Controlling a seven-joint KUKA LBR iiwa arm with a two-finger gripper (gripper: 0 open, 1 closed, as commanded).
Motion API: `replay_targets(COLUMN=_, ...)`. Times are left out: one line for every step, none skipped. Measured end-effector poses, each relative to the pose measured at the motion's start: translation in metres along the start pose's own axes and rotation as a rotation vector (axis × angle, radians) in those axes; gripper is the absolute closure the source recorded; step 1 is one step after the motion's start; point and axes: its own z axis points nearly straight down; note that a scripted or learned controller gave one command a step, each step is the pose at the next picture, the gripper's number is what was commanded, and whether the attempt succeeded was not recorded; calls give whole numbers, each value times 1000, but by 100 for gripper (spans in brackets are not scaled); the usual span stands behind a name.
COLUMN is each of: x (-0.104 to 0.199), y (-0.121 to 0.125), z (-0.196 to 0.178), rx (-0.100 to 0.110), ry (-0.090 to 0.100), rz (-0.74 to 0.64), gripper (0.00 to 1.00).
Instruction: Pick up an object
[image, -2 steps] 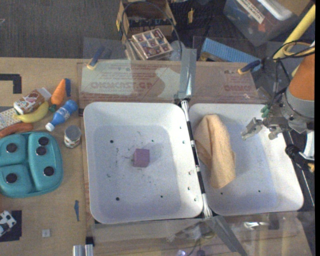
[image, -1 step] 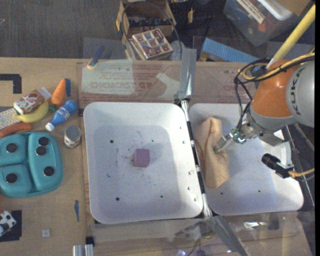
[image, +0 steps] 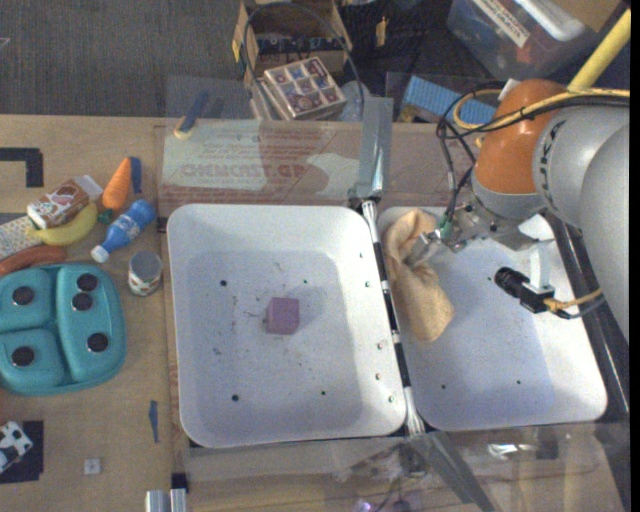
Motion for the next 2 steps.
replay_targets(x=22, y=-66, z=-1, rx=-3, ry=3, rz=-14, gripper=0)
replay_targets(x=-3, y=-3, z=1, rx=1, ry=2, rz=152, gripper=0)
